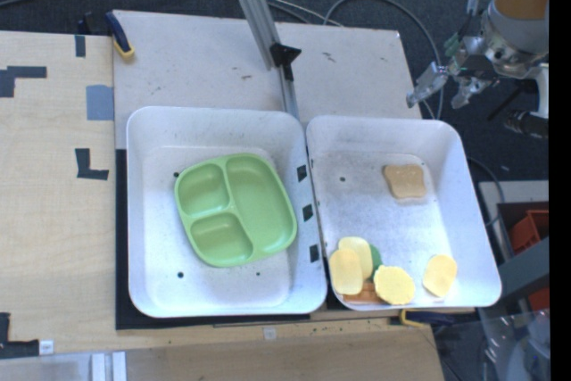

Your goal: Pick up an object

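My gripper [446,89] hangs above the bench just beyond the far edge of the right bin [464,165], with its two fingers [426,88] spread open and nothing between them. In that bin a tan slice of toast [405,181] lies near the far side. Several yellow food pieces lie along the near wall: one [348,268] at the left, one [393,285] in the middle, one [440,274] to the right. A bit of something green [374,256] peeks from behind them. A green divided plate [235,210] lies in the left bin [143,192].
A grey metal post [254,4] slants up from the wall between the bins. Black cables [375,9] run over the bench behind the bins. A blue and yellow clamp [119,34] lies at the far left.
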